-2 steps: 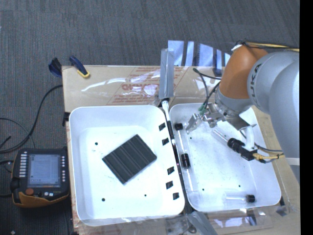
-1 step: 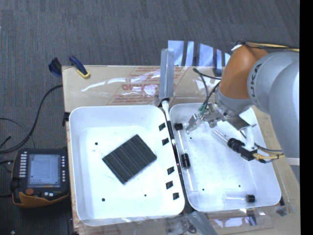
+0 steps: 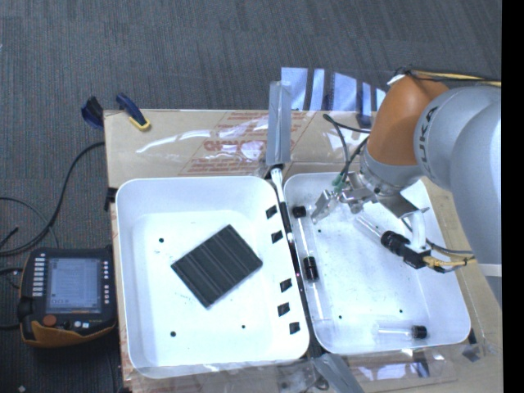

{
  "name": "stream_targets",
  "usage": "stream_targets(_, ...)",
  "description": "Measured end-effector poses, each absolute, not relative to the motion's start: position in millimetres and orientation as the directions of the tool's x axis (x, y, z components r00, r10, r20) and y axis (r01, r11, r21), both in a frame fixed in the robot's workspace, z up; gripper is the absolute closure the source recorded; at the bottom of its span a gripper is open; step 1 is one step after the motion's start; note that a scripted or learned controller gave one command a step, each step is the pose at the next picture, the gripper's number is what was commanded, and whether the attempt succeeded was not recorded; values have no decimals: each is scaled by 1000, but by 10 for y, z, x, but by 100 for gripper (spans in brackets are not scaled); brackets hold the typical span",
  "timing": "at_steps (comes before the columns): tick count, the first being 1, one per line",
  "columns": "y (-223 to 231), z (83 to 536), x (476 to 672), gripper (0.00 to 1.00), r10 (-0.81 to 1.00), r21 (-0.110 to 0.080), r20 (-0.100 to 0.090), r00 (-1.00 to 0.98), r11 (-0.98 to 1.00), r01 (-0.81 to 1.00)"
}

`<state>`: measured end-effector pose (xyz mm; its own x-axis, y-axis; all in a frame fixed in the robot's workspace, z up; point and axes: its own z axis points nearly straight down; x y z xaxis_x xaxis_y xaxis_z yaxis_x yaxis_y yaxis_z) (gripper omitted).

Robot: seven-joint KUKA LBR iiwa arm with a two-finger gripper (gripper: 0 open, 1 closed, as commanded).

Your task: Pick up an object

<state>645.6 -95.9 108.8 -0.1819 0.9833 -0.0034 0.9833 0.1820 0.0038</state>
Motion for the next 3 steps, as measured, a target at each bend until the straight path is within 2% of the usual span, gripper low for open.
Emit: stream_targets(3,-959,1088,6456,0,983,4,-3,-182,182,983)
